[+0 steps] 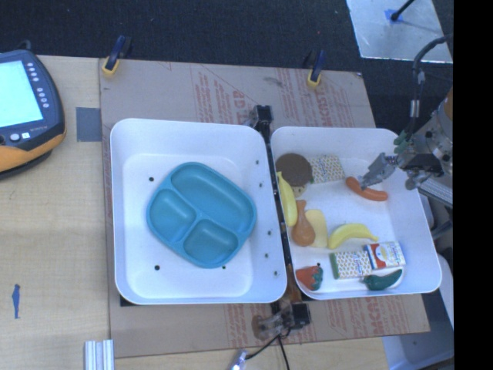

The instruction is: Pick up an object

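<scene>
Item: sausage [367,190], orange-red, short and slightly curved, glossy. Location: right bin [416,230], upper right part, on the white floor, apart from the other toys. Long axis: runs from upper left to lower right across the view, nearly level. End effector [383,168]: grey, just above the sausage's left end, tips aimed down and left; whether released or clenched cannot be told. Arm enters from the right edge over the bin's rim. Left bin [123,206]: holds a blue divided plate [201,214].

Red lettering repeated across the cardboard sheet [231,99] (too blurred to read), nothing else legible
</scene>
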`<state>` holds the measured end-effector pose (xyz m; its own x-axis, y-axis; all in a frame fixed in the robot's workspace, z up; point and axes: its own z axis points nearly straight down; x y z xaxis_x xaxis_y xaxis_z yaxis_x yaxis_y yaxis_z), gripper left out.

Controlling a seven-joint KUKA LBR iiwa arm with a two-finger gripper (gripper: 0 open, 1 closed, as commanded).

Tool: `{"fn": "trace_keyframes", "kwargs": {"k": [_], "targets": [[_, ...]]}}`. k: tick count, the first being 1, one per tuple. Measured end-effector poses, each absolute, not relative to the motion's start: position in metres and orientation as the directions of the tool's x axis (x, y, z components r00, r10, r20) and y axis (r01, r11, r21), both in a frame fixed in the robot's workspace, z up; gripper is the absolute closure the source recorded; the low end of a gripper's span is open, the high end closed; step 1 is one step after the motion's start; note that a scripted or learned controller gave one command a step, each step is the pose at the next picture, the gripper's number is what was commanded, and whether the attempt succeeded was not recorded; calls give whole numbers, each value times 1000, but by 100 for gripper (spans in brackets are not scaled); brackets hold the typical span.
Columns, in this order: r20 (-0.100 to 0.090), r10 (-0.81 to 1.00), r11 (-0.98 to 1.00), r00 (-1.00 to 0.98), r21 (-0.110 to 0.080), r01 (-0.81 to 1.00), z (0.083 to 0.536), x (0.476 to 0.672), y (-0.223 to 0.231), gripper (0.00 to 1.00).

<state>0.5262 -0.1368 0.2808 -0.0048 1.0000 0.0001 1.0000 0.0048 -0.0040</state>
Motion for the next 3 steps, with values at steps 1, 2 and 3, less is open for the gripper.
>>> {"fn": "trace_keyframes", "kwargs": {"k": [1,2,3], "targets": [[0,1000,6,-6,-7,1000,168,523,-102,0],[-1,1000,5,-5,-5,1000,91,496,-146,0],[0,1000,4,-4,-3,1000,92,563,-178,0]]}}
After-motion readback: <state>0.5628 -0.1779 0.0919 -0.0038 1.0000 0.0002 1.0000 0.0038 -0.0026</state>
